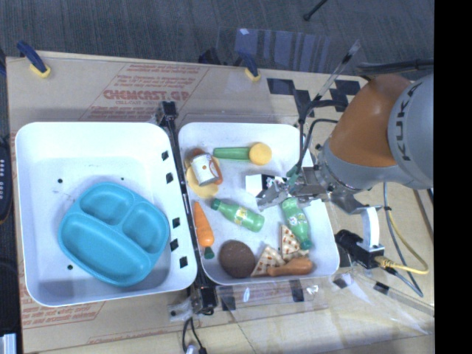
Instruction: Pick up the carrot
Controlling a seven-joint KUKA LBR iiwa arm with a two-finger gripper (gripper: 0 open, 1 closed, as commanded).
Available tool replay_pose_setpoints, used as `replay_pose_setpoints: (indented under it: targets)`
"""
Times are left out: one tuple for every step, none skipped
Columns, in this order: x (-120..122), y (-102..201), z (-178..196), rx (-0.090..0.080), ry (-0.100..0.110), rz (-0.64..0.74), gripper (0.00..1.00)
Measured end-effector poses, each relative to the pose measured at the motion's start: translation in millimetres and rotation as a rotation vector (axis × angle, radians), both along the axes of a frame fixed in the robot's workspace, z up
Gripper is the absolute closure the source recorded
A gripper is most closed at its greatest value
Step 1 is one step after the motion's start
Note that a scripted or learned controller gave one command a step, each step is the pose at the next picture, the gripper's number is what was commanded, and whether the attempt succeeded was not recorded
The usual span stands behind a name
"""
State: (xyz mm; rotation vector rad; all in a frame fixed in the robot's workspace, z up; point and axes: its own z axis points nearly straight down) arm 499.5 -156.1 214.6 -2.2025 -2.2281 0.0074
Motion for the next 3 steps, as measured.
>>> replay_pose_setpoints:
  targets:
    - [74.2,-54.6,5.7,-0.004,-0.004,0.113,0.00]
    - [40.1,13.2,-75.3,0.004,0.004,0.263,0.00]
    - [88.4,-40.1,-111.4,-0.006,-0.015,0.516,0.00]
